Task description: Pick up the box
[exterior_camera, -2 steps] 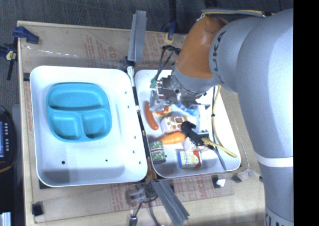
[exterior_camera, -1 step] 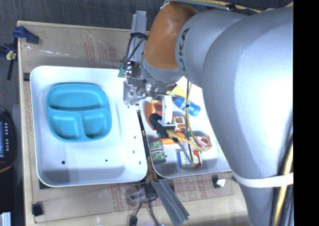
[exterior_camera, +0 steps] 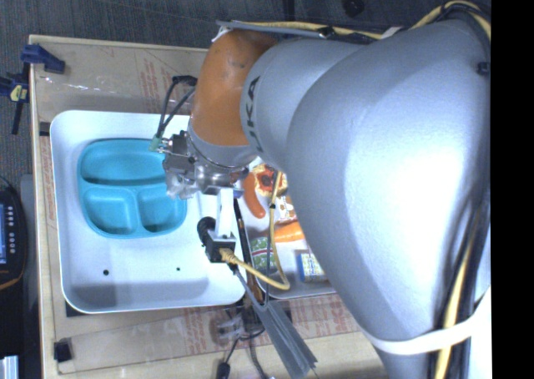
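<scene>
My gripper [exterior_camera: 178, 177] hangs below the orange wrist band, over the right edge of a blue divided tray [exterior_camera: 125, 185] in the left bin [exterior_camera: 125, 285]. Nothing shows in its grasp. In the right bin, a small box with a white and blue label [exterior_camera: 309, 265] lies at the near edge, partly covered by the arm. Beside it is a green-printed packet [exterior_camera: 264, 254]. The gripper is left of and apart from both.
Orange items [exterior_camera: 260, 191] lie in the right bin [exterior_camera: 275, 292] under the arm, which hides most of that bin. A black cable and yellow hose [exterior_camera: 225, 256] hang over the wall between the bins. A blue clamp [exterior_camera: 37, 58] sits at the bench's far left corner.
</scene>
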Robot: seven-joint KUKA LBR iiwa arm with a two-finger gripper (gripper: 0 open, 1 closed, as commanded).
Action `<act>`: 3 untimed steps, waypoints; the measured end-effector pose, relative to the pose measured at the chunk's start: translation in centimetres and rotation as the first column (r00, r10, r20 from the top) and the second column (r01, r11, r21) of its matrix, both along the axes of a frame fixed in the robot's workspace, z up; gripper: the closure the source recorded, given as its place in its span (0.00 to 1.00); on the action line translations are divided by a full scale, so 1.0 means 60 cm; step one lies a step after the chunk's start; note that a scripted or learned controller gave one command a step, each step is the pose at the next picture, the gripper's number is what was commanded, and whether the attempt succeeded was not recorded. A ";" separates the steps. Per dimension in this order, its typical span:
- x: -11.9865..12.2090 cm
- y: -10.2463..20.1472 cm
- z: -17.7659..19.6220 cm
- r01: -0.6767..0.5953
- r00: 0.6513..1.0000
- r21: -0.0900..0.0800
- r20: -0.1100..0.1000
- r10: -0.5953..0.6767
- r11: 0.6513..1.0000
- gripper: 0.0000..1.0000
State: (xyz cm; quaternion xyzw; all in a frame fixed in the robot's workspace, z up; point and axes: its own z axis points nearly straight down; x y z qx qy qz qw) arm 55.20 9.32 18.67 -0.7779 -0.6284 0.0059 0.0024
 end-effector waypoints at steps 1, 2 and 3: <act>-0.076 0.125 -0.010 -0.067 0.998 -0.002 -0.001 0.067 0.998 1.00; -0.128 0.116 -0.061 -0.322 0.947 0.004 0.001 0.322 0.947 1.00; -0.127 0.038 -0.090 -0.141 0.990 0.003 0.002 0.141 0.990 1.00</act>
